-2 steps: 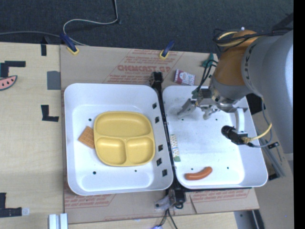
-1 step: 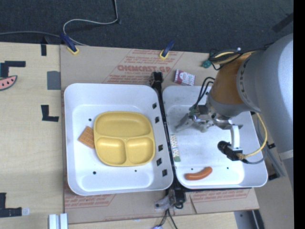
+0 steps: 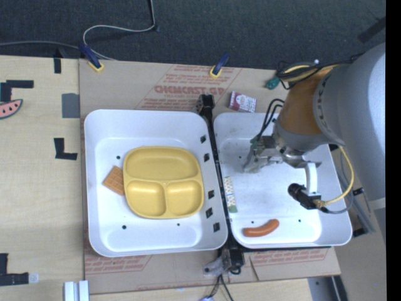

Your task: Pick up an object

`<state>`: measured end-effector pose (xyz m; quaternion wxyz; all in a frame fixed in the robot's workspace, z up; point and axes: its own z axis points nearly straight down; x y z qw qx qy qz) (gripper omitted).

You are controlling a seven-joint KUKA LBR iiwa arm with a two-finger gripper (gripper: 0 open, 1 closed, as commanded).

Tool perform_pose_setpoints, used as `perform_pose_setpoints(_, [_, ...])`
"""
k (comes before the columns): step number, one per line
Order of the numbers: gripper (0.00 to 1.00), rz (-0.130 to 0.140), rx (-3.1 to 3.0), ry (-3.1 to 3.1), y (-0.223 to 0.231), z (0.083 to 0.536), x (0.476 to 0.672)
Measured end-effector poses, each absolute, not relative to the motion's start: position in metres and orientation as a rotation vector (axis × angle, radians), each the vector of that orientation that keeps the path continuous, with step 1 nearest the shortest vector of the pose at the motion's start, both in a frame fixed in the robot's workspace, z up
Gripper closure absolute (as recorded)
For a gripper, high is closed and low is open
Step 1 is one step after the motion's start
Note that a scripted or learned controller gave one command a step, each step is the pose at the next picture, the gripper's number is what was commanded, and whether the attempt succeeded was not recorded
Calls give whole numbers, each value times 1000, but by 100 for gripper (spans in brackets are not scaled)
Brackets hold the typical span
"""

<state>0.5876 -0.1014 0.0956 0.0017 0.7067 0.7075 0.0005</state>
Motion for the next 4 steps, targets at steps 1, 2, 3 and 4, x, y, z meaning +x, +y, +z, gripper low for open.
perform_pose_setpoints(1, [0, 2, 2218, 2220, -101, 95, 588])
perform_pose_setpoints(2, [100, 2, 2218, 2223, -101, 105, 587])
perform_pose_setpoints(3, [0, 1, 2218, 2223, -100, 105, 587])
perform_pose_setpoints(4, [0, 3, 2219, 2220, -108, 86, 540])
